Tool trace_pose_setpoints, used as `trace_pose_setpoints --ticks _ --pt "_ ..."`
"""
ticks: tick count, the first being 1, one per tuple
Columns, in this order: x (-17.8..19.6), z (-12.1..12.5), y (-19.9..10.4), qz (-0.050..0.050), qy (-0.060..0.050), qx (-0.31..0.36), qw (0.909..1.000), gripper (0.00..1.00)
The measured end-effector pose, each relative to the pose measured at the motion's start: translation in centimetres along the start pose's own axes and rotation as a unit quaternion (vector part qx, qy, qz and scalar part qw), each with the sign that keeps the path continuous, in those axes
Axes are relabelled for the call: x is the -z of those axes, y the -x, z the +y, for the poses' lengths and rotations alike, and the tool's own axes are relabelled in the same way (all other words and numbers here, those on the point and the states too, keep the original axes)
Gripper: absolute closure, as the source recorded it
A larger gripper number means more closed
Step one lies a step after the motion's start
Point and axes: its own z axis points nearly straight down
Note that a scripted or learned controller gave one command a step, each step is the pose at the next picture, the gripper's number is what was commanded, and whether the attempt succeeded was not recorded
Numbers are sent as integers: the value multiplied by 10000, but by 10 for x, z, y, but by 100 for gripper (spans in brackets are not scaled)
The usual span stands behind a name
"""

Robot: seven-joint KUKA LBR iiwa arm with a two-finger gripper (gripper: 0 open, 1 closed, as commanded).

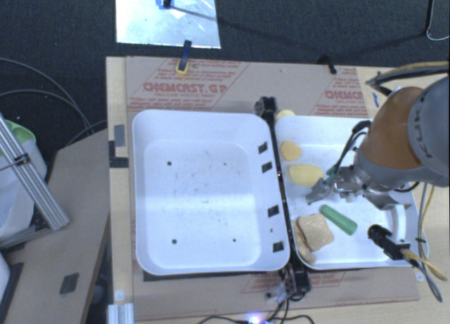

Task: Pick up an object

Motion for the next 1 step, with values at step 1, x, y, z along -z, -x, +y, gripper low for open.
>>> trace_pose_setpoints --ticks 1 --pt "-19 31 28 0 9 11 10000 0"
